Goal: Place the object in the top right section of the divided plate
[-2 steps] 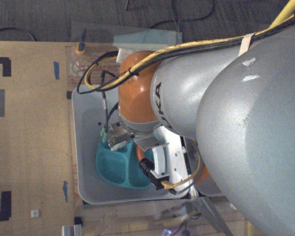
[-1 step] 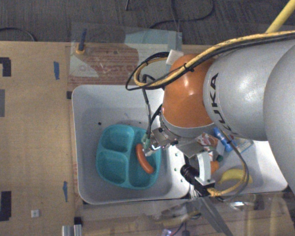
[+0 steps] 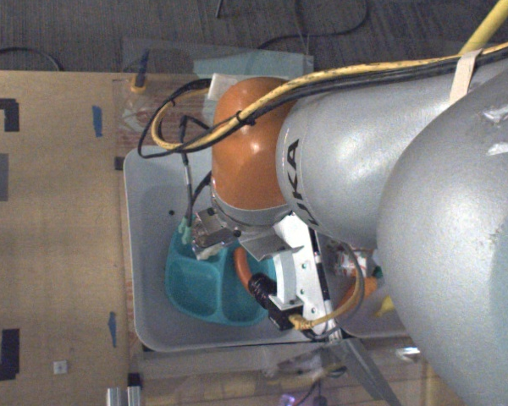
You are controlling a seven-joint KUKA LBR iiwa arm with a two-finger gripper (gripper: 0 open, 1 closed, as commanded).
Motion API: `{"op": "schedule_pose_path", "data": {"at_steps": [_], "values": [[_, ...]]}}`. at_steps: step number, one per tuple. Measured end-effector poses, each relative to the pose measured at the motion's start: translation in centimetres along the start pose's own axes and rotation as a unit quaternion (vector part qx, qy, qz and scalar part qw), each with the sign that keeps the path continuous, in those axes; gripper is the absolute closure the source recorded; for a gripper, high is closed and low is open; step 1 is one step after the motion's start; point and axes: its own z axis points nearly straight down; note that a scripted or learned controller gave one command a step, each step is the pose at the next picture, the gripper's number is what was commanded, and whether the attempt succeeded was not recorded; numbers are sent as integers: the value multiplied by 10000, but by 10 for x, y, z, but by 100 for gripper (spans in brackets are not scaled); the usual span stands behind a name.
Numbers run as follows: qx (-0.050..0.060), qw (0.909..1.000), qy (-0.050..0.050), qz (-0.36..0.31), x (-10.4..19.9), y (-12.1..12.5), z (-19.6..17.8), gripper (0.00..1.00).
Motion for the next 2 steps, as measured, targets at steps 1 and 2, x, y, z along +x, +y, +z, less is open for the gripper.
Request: {"op": "schedule_pose_path", "data": {"at_steps": [1, 2], "values": [[9, 9999, 2, 146, -49, -39, 69, 100], [19, 9973, 9, 733, -51, -44, 81, 100]]}}
